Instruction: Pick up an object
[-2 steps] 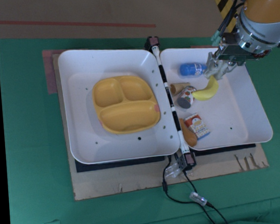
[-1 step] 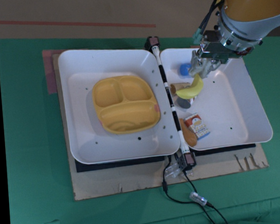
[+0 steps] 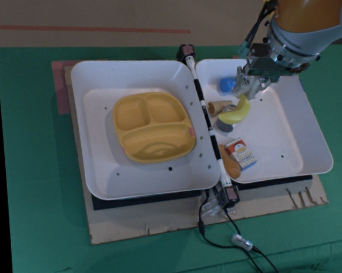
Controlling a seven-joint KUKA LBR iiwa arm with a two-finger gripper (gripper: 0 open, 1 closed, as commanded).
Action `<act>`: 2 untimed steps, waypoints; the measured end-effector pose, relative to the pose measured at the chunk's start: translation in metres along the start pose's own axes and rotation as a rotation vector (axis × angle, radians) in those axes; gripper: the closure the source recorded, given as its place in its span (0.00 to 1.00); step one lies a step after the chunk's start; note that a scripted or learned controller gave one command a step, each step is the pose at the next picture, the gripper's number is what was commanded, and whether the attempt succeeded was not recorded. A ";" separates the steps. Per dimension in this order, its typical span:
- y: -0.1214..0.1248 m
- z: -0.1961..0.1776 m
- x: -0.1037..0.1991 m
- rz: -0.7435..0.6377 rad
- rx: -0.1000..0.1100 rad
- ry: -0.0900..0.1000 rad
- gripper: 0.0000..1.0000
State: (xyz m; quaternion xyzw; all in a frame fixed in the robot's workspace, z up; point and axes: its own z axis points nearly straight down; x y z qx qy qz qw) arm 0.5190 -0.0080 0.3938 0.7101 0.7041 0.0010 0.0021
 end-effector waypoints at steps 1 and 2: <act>-0.051 0.032 -0.016 0.001 0.000 0.000 1.00; -0.030 0.009 -0.051 -0.001 -0.009 -0.001 1.00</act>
